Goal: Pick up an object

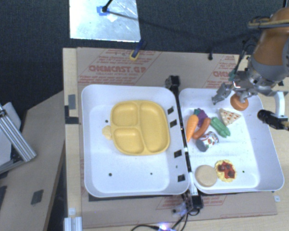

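My gripper [229, 99] hangs over the far end of the right bin [271, 170], fingers spread open, with nothing clearly gripped. An orange round piece [239, 102] lies right under its right finger; the left finger [220, 95] points down over bare bin floor. Just in front lie a tan wedge [229, 116], a green pickle [220, 127], a carrot [192, 124], a purple eggplant [200, 113] and a small silver-and-red can [209, 140]. Nearer the front sit a tan round disc [206, 175] and a yellow piece with red topping [225, 170].
The left bin [94, 177] holds a yellow divided plate [134, 127] with a small pale piece [106, 131] at its left edge. A black divider [180, 134] runs between the bins. A black attachment [271, 117] sticks out at the right bin's right side.
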Robot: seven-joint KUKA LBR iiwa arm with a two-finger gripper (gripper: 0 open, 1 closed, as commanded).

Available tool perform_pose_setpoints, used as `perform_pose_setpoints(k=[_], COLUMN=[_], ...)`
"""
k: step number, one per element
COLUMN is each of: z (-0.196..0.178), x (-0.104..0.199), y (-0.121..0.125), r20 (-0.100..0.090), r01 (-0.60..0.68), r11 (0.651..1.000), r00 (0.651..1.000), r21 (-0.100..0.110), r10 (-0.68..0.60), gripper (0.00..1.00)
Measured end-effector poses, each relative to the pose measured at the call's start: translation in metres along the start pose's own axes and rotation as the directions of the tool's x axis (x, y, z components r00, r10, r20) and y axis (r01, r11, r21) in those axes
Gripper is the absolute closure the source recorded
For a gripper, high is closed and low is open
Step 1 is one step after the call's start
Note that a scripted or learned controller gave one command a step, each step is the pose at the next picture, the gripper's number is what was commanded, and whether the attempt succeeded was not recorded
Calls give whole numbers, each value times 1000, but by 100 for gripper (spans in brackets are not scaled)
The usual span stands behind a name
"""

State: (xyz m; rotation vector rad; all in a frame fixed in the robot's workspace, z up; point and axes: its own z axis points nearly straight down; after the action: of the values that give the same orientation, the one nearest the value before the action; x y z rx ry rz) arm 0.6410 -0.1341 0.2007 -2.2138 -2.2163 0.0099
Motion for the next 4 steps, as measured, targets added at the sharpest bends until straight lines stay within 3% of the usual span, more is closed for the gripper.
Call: perform_pose_setpoints(k=[1,2,3,4], z=[-8,54,87,94], x=[0,-3,-5,-5], y=[3,4,7,9], r20=[2,2,4,6], r01=[2,1,0,1], r11=[1000,1000,1000,1000], r00=[1000,1000,1000,1000], r21=[-12,-10,-21,-24], r10=[-2,-1,0,-1], gripper=[0,0,0,0])
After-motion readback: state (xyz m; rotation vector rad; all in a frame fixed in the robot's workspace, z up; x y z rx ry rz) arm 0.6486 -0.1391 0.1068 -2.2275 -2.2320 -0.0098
